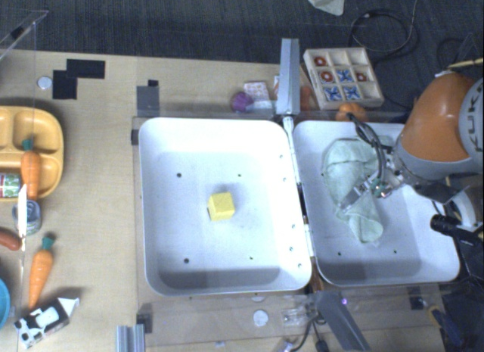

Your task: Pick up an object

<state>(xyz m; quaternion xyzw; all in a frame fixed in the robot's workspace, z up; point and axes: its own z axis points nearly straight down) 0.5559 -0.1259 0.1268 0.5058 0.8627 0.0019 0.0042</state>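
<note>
Pale cloth [352, 188] bunches against the hand [376, 186], grip unclear.

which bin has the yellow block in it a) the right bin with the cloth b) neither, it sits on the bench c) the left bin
c: the yellow block lies near the middle of the left bin, while the pale cloth lies in the right bin.
</note>
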